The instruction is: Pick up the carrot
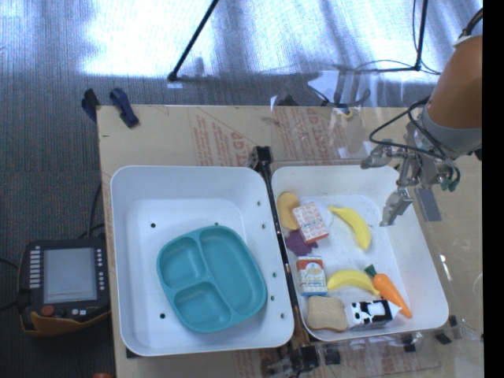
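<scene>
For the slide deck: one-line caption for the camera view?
Gripper hovers over the right bin, above the carrot lying beside a banana.

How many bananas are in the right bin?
2: one banana lies mid-bin, below the gripper; the second banana sits lower, left of the carrot. None seem hidden.

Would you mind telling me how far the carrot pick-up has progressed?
Done: nothing; the carrot lies in the right bin beside a banana. In hand: the gripper hangs above the bin's upper right part, apart from the carrot. Left: descend, grasp, lift.
</scene>
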Robot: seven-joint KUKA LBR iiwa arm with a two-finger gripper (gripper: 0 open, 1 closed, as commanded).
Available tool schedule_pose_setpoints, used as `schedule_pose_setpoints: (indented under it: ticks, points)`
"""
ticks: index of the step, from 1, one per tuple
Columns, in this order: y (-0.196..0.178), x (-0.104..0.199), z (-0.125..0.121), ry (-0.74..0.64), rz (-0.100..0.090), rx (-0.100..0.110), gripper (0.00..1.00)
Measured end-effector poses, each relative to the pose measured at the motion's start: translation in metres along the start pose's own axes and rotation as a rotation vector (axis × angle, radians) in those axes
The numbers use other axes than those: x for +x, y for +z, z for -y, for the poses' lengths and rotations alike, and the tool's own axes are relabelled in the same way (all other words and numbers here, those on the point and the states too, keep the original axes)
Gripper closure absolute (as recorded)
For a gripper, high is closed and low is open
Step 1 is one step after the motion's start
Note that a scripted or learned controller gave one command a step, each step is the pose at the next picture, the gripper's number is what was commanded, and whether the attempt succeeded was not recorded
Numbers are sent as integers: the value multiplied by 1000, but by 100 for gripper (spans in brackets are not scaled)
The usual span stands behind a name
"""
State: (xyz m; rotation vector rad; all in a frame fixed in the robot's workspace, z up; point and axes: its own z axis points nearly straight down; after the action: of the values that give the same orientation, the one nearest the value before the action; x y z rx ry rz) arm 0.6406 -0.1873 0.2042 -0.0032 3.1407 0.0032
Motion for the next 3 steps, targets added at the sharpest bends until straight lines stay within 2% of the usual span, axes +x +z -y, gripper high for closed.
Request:
schedule_pose_setpoints:
  ticks: [1, 2, 3]
  points:
    - [102, 50, 13, -162, 8, 2, 0]
    - [104, 86, 10, -374, 41, 7, 0]
    - [72, 153, 22, -222, -1, -1, 0]
